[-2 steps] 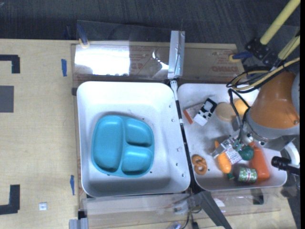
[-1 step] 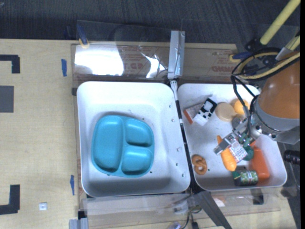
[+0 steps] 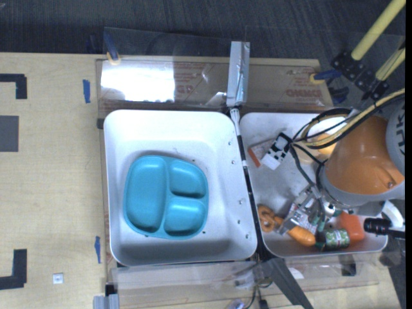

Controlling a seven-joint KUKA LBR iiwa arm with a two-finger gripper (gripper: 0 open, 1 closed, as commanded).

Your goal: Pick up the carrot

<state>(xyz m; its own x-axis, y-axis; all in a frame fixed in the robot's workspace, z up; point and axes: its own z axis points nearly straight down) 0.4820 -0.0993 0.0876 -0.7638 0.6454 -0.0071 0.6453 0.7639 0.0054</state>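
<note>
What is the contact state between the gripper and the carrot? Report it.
Cannot tell. In the camera view the gripper overlaps the upper edge of the carrot in the right bin, hiding any contact or gap.

Robotics lab test bench. Evidence: plywood benchtop (image 3: 45,192) marked with black tape corners and blue tape tabs; two white bins (image 3: 170,124) set side by side with a taped divider between them; clear plastic sheeting behind; industrial arm (image 3: 360,159) with loose cabling; dark carpet beyond the bench.
</note>
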